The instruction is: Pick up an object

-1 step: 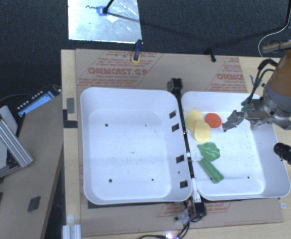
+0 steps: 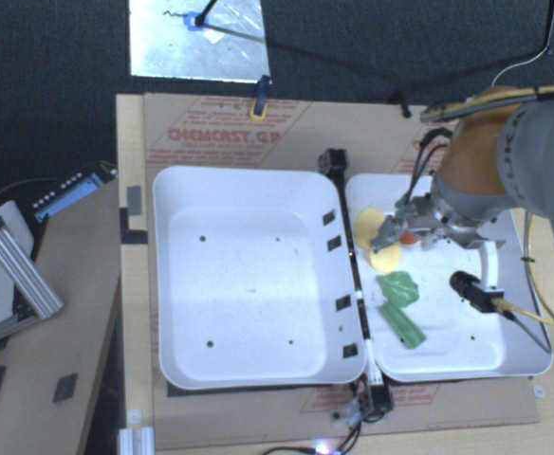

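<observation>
- While we are reaching into the right bin [image 2: 448,344], our gripper [image 2: 384,240] is sitting directly over a yellow object [image 2: 370,223], the likeliest thing to pick. Yellow is showing both beyond the tool and on its near side.
- We cannot tell whether the gripper is wide or narrow, or whether it is gripping anything, because the slanted view from above is not showing that clearly.
- First risk, as we are judging it: the yellow object is looking flat and rounded, so a squeeze may be popping it out sideways or closing on air above it.
- Second risk: a small red-orange thing [image 2: 408,239] is lying just beside the gripper, on the arm's side, and may be getting pinched or nudged instead.
- Third risk: a green object [image 2: 399,289] is lying near the gripper, on the side toward the camera. A sideways drag may be pushing the yellow object into it.
- Fourth risk: the wall shared with the left bin [image 2: 249,282] is standing close to the gripper, on the side away from the arm. A shove that way may be jamming the yellow object against it.
</observation>
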Robot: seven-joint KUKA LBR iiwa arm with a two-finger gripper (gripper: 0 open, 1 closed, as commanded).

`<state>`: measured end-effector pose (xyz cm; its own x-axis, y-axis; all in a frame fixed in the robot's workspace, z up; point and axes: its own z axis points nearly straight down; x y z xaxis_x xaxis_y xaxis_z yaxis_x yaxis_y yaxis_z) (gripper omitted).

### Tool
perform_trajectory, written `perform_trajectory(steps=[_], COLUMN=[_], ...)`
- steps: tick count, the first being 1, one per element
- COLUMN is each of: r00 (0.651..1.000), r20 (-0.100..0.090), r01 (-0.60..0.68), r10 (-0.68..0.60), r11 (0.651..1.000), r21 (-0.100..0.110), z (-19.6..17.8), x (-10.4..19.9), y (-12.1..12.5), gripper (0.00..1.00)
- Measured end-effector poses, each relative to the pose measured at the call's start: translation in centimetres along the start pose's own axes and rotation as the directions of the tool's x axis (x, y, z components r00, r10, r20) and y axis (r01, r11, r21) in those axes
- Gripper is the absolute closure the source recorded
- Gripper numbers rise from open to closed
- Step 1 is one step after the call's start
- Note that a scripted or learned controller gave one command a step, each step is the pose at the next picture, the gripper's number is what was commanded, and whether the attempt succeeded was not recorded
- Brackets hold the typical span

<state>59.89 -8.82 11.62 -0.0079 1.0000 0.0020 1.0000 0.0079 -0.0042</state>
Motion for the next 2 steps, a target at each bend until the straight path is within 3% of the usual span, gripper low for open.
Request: perform_trajectory(steps=[1,2], r00=[1.0,1.0], r20=[0.002,0.002], r01=[-0.002,-0.003], r10=[0.002,0.003], r11=[1.0,1.0], r21=[-0.007,-0.01], z=[3.3,2.0], x=[0.3,0.3], y=[3.3,3.3], gripper=[0.0,1.0])
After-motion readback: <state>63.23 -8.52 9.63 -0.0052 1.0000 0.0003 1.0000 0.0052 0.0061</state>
